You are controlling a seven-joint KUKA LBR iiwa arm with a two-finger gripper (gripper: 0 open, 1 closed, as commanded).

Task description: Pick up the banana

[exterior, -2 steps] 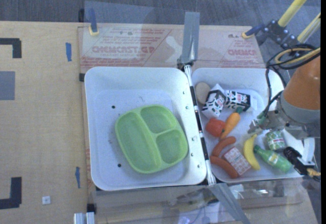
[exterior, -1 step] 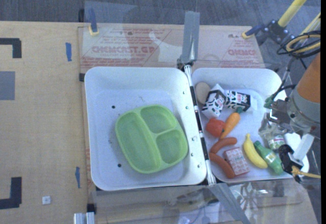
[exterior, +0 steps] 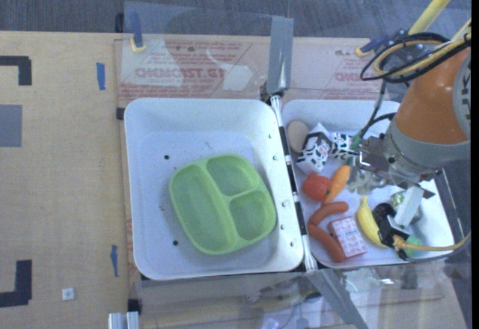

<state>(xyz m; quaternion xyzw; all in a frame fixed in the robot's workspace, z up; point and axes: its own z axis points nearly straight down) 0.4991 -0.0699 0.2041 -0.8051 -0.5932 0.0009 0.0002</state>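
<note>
The small yellow curved banana (exterior: pixel 366 222) is found in the right-hand shallow white bin (exterior: pixel 329 105), close to that bin's near edge. It is flanked by a pink patterned box (exterior: pixel 348 236) on the side toward the bin's left wall. Its long axis is judged to run roughly from the far edge toward the near edge, with a slight bow. The claw (exterior: pixel 364 173) is seen just beyond the banana's far tip, beside an orange carrot (exterior: pixel 338 182). Whether the claw is apart or together cannot be told. A short travel toward the near edge would be called for, with the claw set across the fruit's width.
</note>
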